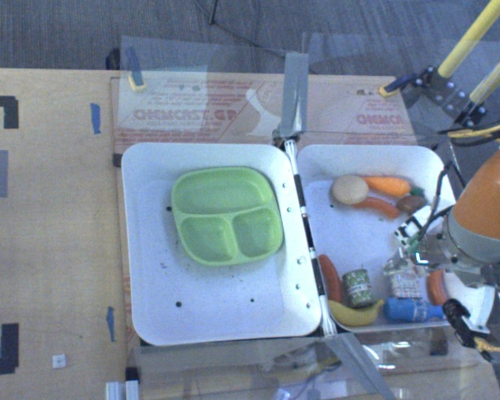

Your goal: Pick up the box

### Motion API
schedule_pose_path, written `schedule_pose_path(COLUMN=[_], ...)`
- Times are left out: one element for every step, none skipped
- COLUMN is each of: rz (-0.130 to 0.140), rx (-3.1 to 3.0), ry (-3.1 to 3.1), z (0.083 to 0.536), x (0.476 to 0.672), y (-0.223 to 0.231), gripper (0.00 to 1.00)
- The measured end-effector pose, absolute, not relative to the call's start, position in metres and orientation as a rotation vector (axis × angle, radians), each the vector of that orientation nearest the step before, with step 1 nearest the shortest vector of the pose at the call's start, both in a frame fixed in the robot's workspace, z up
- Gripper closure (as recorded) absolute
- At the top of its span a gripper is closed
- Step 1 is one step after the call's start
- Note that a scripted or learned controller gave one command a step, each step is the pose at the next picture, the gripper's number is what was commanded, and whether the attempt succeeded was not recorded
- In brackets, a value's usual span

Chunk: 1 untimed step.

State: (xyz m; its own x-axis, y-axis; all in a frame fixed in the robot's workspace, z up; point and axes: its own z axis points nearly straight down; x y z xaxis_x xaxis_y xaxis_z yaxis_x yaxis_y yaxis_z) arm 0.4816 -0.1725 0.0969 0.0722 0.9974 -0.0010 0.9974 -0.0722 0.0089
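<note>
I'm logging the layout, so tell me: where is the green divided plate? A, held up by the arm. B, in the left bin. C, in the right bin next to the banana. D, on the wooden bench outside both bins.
B: the green divided plate lies flat on the floor of the left bin, while the banana sits at the near edge of the right bin.

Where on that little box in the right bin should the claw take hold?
Probably across the box's two long sides, coming straight down from above. It seems to lie flat on the right bin's floor, with a blue bottle close below it and a small can to its left, leaving little room elsewhere.
</note>
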Motion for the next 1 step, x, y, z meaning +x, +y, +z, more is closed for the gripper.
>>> schedule_pose_path(rz=[0.000], rx=[2.276], ry=[2.165], z=[0.1575], x=[0.4798], y=[-0.2052], gripper=[1.00])
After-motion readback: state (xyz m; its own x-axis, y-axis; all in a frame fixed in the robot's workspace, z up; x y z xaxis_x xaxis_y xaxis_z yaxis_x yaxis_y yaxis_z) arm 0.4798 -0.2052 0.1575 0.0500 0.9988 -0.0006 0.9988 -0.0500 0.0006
